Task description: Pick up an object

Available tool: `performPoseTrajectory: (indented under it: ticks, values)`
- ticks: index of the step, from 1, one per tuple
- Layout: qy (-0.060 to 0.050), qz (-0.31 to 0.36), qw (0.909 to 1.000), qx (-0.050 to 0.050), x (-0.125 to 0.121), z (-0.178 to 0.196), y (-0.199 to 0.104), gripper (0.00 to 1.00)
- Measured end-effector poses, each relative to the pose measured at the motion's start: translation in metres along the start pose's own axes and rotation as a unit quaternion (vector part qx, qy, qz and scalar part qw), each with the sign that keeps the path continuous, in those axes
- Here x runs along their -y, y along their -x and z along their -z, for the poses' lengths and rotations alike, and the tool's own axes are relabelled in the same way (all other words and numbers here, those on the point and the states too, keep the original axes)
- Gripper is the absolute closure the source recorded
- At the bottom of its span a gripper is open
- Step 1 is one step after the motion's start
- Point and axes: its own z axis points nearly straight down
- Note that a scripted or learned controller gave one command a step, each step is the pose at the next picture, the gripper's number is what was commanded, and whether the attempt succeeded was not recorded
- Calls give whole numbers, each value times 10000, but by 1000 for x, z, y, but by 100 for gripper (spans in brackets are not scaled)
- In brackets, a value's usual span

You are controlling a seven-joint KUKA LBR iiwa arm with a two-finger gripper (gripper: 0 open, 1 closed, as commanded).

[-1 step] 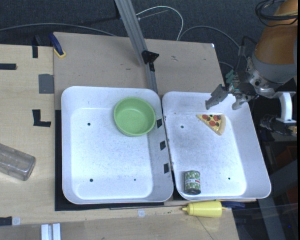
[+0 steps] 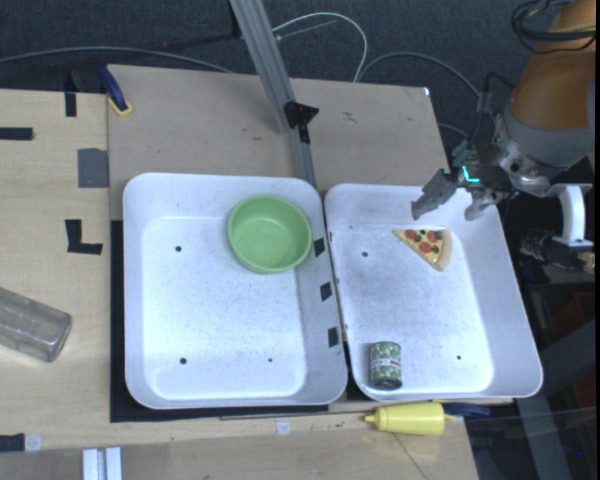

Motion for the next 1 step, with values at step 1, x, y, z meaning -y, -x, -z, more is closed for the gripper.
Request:
performPoseTrajectory:
  ticks: [1]
  values:
    - [-23,-6,10000,2,9,-48,-1,0]
